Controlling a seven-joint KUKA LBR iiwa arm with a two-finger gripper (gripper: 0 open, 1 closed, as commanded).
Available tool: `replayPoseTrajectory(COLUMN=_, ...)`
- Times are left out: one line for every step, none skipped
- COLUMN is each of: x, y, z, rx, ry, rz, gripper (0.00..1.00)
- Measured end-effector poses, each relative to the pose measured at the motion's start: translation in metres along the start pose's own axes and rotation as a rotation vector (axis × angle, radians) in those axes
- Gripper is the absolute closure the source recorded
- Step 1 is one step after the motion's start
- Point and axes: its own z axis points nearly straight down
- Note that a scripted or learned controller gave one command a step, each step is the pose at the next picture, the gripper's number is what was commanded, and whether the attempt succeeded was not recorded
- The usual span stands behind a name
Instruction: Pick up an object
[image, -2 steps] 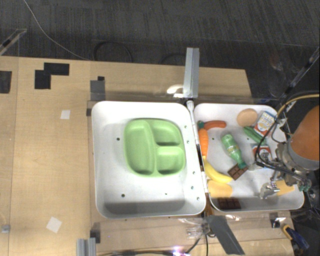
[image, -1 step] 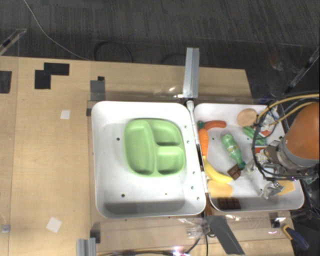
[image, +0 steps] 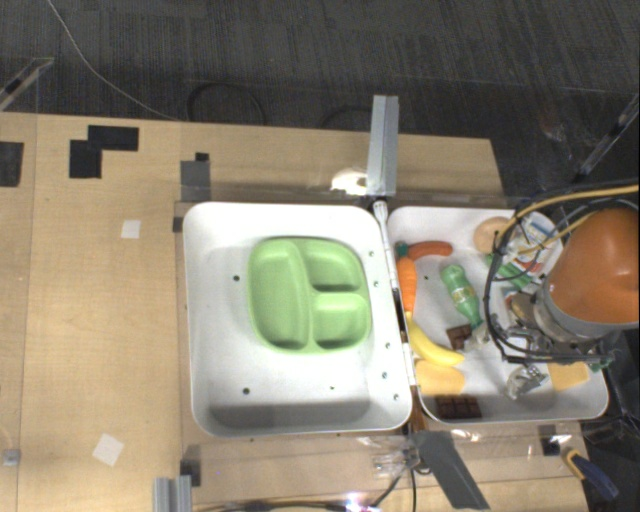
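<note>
**Arm low over right bin, no pick confirmed yet**

Arm (image: 598, 275) w/ orange band sits over the right bin (image: 590, 405), covering its 3 o'clock side. Gripper (image: 525, 378) is down near the bin floor at approx 5 o'clock of that bin; metal tip is visible but cables and wrist hide the rest, so can't tell its state, and nothing is visibly in its grasp.

Candidate objs, all in right bin:
- green bottle (image: 460, 290), approx centre, lying tilted
- carrot (image: 407, 283) along the 9 o'clock wall
- red sausage-like piece (image: 431, 250) at 11 o'clock
- banana (image: 436, 349) at 7 o'clock, just above a yellow-orange block (image: 441, 377)
- dark brown bar (image: 459, 407) at 6 o'clock by the rim
- small brown piece (image: 459, 335) betw. bottle and banana
- pale yellow piece (image: 570, 376) just beside the gripper, at its 3 o'clock, partly under the arm

Left bin (image: 205, 300) holds a green divided tray (image: 305, 292), centre, well apart from the arm.

Progress, as judged: approach looks done, arm is at picking height. Left to do: close on sth (pale yellow piece is the nearest candidate), lift clear, prove it's held. No obj is off the bin floor, so task counts as not done.
</note>
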Motion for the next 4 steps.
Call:
replayPoseTrajectory(x=0.023, y=-0.039, z=0.001, rx=-0.002, ry=-0.001, rz=-0.275, gripper=0.0)
replayPoseTrajectory(x=0.017, y=-0.018, z=0.0, rx=0.001, ry=-0.003, rz=-1.027, gripper=0.0)
replayPoseTrajectory(x=0.013, y=-0.008, z=0.0, rx=0.002, ry=-0.005, rz=-1.442, gripper=0.0)
replayPoseTrajectory(x=0.022, y=-0.018, z=0.001, rx=-0.006, ry=-0.007, rz=-1.874, gripper=0.0)
